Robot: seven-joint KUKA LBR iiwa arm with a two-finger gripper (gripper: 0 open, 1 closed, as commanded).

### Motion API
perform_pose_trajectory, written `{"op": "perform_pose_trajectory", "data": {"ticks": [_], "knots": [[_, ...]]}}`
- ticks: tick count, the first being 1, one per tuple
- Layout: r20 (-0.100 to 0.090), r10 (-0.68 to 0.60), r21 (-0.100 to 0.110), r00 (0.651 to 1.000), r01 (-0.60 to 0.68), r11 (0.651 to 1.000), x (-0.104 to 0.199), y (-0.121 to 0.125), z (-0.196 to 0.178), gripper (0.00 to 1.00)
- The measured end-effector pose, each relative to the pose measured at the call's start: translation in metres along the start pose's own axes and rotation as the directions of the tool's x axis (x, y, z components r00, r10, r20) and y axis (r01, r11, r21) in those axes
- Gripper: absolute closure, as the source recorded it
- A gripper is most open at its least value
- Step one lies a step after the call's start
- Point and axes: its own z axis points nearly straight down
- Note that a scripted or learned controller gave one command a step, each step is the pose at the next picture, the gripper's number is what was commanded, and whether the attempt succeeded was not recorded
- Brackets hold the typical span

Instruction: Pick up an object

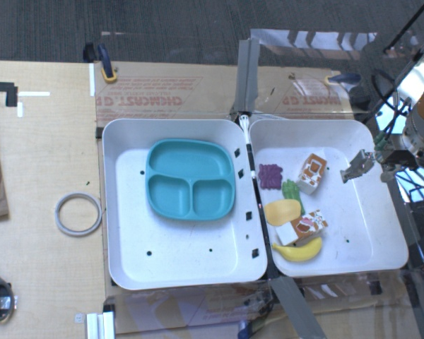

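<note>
The gripper [356,167] hangs above the right bin's [360,249] far right side; whether it is apart or together cannot be told, and nothing shows in it. The pickable items lie clustered well to its left: a small carton [311,172], purple grapes [270,176], a green piece [292,191], a yellow fruit [282,211], a second carton [309,225] and a banana [299,249]. Risk: they touch one another, so a descent may nudge neighbours or close on two at once.

Toy foods cluster in the right bin [381,210]: banana [299,249], purple grapes [271,176], two small cartons [311,173].
</note>
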Motion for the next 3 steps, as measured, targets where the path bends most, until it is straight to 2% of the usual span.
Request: {"op": "perform_pose_trajectory", "data": {"ticks": [1, 2, 3], "knots": [[0.0, 0.137, -0.001, 0.991, -0.137, 0.991, -0.021, 0.09, 0.079, 0.0], [0.0, 0.179, -0.003, 0.984, -0.179, 0.984, 0.015, 0.088, 0.145, 0.0], [0.0, -0.013, -0.002, 1.0, 0.013, 1.0, -0.024, 0.073, 0.156, 0.0]]}}
